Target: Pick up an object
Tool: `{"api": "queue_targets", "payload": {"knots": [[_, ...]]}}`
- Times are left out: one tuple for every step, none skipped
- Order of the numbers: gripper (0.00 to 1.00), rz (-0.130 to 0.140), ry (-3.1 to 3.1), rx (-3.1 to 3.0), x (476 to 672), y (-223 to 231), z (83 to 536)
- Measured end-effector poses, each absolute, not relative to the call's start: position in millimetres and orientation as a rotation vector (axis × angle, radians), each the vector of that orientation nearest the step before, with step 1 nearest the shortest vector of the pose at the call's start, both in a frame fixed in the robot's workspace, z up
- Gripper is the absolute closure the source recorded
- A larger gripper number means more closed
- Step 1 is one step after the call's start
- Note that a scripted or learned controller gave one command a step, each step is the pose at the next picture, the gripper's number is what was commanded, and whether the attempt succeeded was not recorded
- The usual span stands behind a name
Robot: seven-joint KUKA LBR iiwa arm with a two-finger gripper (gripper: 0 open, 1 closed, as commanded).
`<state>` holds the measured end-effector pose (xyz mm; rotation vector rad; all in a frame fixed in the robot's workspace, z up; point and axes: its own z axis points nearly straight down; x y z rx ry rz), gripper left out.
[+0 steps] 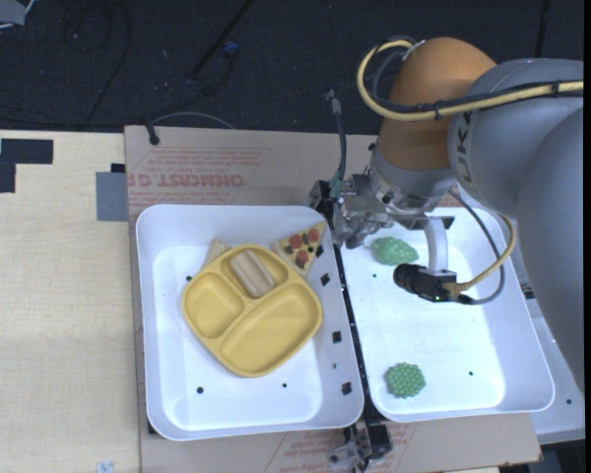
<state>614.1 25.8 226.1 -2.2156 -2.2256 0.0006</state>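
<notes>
a round green bumpy ball (pixel 406 379) lies near the front of the right bin (pixel 512 382), a yellow divided plate (pixel 253 310) fills the left bin (pixel 167 363), and farther back the gripper (pixel 360 223) hovers just beside a leafy green piece (pixel 394 251).

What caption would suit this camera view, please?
Gripper at the right bin's upper left corner beside a green object.

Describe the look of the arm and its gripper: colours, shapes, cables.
The bulky grey arm has smooth rounded shells and an orange domed band above the wrist. A yellow cable loops around that band. The dark metal two-finger gripper hangs below, with thin black cables trailing beside it.
</notes>
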Motion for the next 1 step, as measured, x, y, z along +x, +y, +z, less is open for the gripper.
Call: {"api": "queue_targets", "payload": {"knots": [[1.0, 0.004, -2.224, -2.214, 612.7, 73.8, 216.9]]}}
